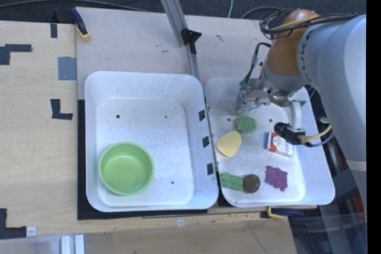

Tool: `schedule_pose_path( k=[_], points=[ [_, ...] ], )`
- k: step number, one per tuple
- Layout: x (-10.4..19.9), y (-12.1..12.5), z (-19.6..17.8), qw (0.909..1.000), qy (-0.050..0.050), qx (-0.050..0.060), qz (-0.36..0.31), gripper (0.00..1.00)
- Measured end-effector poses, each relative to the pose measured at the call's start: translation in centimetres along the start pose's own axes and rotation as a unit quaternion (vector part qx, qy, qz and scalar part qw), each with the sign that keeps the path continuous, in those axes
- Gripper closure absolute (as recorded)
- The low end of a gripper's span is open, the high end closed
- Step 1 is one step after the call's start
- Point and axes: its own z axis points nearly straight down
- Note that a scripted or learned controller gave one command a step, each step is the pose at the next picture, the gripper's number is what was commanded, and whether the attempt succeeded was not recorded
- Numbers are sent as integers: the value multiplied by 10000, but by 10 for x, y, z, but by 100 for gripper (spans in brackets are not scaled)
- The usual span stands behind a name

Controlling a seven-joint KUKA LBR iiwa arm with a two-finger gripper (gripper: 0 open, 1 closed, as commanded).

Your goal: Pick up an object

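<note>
The hand [245,102] is seen low over the far part of the right bin [315,187], just above a green textured piece [245,124]; whether it is open or closed cannot be told. Nearer in that bin a yellow piece [229,144], a small red-and-white carton [278,144], a purple piece [276,177], a green block [231,181] and a brown ball [251,183] are laid. A green bowl [126,168] is set in the left bin [143,86] on the worktop [125,38]

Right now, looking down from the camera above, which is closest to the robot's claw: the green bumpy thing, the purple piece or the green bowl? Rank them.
From the gripper:
1. Green bumpy thing, right bin, just below it.
2. Purple piece, right bin's near corner.
3. Green bowl, left bin, farthest.
</note>
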Motion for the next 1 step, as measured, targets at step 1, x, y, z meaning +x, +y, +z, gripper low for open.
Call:
schedule_pose_path(
  k=[1],
  points=[
    [-3,-9,-51,10000,1,-22,12,100]
  ],
)
